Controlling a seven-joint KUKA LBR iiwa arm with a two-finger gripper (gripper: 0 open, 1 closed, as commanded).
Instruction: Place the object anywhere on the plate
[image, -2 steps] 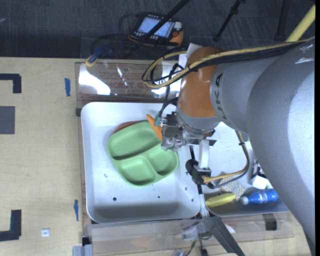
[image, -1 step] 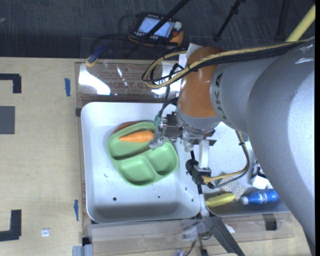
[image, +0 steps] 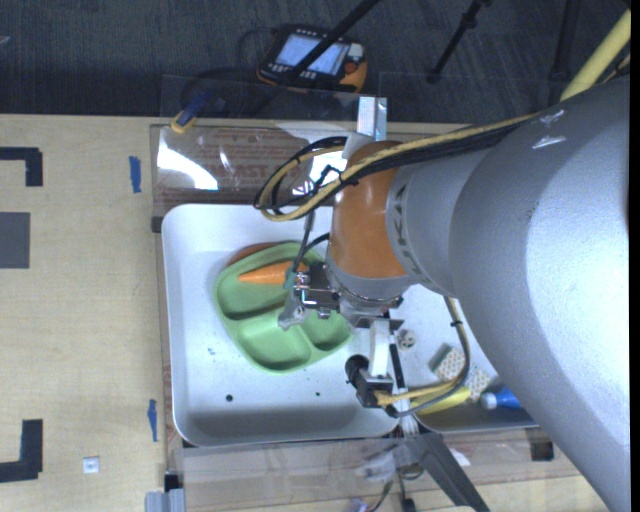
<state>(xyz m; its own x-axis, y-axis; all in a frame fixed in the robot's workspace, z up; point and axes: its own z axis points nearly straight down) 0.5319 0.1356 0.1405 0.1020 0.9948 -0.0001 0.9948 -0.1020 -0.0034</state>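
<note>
A green sectioned plate (image: 262, 318) lies in the left part of the white bin (image: 195, 300). An orange carrot (image: 268, 275) rests in the plate's far compartment, pointing left. My gripper (image: 297, 300) hangs over the plate's right side, just right of the carrot's thick end, under the orange wrist band (image: 365, 230). Nothing shows between its fingers. The arm hides the plate's right edge.
The big grey arm (image: 540, 270) covers the right of the view. A yellow cable (image: 440, 395) and a small perforated piece (image: 452, 358) lie near the bin's right side, with a blue-tipped item (image: 503, 401) beside them. A tablet (image: 310, 58) sits beyond the bench.
</note>
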